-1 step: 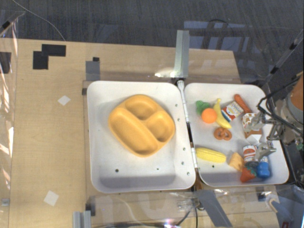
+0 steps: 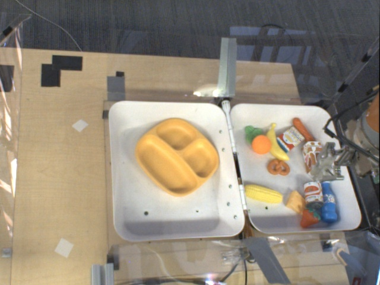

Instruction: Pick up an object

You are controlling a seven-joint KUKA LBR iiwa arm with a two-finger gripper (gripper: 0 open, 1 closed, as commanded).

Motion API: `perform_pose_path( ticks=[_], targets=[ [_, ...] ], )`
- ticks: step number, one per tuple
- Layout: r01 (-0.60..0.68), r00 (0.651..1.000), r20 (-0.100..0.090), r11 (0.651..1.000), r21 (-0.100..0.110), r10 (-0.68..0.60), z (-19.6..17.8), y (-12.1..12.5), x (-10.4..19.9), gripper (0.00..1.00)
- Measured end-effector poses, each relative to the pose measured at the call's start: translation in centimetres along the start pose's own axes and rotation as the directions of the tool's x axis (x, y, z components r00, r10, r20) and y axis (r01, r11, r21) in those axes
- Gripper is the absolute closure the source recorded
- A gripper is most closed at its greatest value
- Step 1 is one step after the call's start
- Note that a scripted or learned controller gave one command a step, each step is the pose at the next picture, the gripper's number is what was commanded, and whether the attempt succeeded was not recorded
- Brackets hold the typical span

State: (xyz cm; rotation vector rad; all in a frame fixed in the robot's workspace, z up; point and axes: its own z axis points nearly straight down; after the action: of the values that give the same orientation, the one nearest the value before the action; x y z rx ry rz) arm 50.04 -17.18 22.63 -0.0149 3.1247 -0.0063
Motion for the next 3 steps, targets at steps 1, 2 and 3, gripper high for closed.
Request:
perform_pose_path(
  ticks=[1,2,3],
  targets=[
    [-0.693,0.721,-0.01,0.721,0.006,0.693,5.9,-3.4,-1.4,1.0],
    [-0.624,0.781,-0.002,0.781,0.001,0.624,-0.6,-3.4,-7.3,1.0],
    [-0.599,0.8,0.004,0.8,-0.002,0.599,-11.0,-3.4,-16.6,1.0]
  ],
)
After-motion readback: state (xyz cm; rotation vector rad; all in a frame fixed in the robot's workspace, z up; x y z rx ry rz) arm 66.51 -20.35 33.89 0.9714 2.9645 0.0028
